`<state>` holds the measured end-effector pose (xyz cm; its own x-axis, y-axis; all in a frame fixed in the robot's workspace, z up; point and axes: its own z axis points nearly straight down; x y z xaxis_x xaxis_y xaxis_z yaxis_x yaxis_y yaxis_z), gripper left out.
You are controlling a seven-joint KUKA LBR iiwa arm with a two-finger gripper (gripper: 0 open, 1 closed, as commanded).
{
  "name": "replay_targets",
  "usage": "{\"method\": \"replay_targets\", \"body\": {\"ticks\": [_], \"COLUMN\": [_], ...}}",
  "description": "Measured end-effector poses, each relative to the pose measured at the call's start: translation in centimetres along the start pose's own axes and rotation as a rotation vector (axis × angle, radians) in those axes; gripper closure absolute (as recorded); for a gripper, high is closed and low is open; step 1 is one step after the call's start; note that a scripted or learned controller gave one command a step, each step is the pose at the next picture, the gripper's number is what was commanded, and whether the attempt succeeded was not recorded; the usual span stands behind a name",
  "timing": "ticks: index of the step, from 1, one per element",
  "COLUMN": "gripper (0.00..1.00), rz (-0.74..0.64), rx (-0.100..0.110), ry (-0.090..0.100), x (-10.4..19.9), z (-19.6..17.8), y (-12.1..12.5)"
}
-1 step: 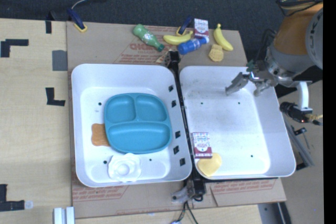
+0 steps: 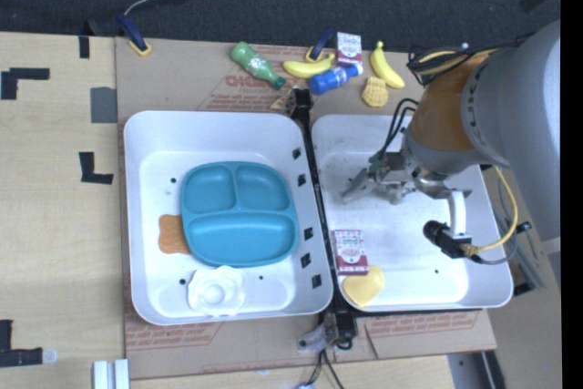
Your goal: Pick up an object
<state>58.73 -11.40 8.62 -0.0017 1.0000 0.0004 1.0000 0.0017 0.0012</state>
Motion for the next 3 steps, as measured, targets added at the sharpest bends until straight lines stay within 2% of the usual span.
{"method": "replay_targets", "body": {"ticks": [1,2,3], "gripper": [0.00,0.00,0.00], "rz": [0.000,0.000,0.001], "rx": [0.001,0.000,-0.001], "ry": [-0.001,-0.003,-0.003], "x": [1.9,2.0,1.5], "z": [-0.5,0.1,0.0], "y": [7.4,6.8,4.8]}}
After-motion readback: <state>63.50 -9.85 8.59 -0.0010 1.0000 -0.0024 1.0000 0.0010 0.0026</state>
